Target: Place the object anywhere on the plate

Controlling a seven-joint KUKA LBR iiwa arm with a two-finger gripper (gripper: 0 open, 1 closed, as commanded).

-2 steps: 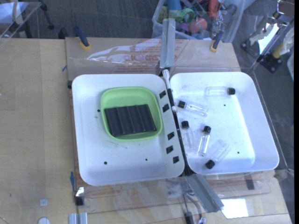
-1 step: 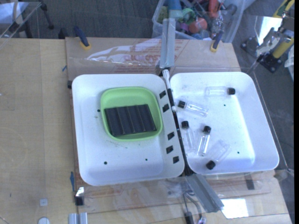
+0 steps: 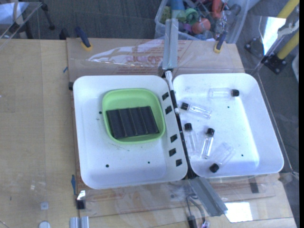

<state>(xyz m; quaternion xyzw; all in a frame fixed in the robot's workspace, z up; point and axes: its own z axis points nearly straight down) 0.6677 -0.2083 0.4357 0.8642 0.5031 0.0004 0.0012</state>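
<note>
Where the plate sits: green plate (image 3: 110, 99) in the left bin (image 3: 90, 144), toward 12 o'clock of the bin's centre, with a dark ribbed insert (image 3: 132, 121) lying in it.
Plate edges: the rim comes near the divider (image 3: 172, 122) at 3 o'clock; it stands apart from the bin wall at 9 and 12 o'clock.
Open room, left bin: bare white floor from 5 to 7 o'clock of the plate.
Task objects: clear black-capped vials (image 3: 207, 145) lie on their sides in the right bin (image 3: 259, 127), mostly in its 9 o'clock half; none touches the plate.
Open room, right bin: bare floor at 3 o'clock.
Surface (image 3: 33, 127): wood around both bins; a clear tub (image 3: 204, 11) of coloured items at 12 o'clock.
</note>
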